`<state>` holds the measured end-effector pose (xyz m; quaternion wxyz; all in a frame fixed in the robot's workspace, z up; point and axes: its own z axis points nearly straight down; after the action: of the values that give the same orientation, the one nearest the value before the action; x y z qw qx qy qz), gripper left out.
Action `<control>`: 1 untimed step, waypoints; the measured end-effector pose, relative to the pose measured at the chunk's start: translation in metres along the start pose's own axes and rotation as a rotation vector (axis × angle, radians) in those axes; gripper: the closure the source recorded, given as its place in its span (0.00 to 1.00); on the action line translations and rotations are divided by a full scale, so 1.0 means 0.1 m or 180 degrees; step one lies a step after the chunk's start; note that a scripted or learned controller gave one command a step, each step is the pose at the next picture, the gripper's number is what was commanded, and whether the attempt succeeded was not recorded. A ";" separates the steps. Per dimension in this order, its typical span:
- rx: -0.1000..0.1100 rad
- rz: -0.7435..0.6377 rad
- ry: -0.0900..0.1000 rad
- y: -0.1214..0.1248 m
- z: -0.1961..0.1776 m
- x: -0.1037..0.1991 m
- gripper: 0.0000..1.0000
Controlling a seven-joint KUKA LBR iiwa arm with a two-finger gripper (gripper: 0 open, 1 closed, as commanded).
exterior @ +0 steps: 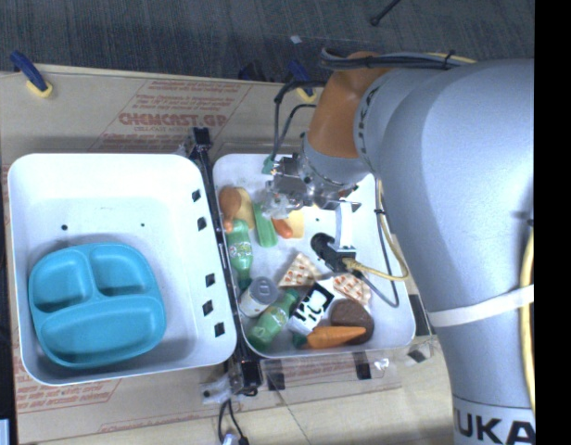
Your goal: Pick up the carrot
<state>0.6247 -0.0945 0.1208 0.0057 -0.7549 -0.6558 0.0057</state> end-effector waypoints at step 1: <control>-0.0041 -0.2148 -0.0018 0.09 0.24 -0.69 1.00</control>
<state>0.6237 -0.1645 0.0965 0.0006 -0.4953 -0.8687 0.0014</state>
